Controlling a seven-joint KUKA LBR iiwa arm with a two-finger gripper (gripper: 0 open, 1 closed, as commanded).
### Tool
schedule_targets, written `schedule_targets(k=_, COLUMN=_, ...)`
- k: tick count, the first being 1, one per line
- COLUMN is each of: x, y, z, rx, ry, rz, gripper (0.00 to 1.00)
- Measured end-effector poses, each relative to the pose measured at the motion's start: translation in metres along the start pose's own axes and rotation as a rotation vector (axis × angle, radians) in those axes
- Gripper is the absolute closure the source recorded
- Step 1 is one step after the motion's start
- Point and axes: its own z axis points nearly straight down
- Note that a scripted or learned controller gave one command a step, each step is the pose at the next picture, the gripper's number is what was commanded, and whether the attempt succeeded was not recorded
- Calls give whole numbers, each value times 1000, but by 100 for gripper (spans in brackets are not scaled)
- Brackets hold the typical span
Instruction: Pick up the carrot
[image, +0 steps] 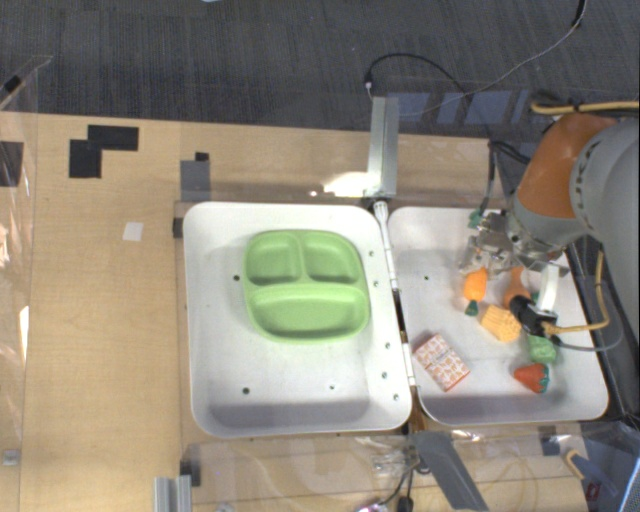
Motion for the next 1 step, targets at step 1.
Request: schedule_targets(k=1, x=92, y=8, z=-85, rx=12, ry=-4, rz=26, gripper=100)
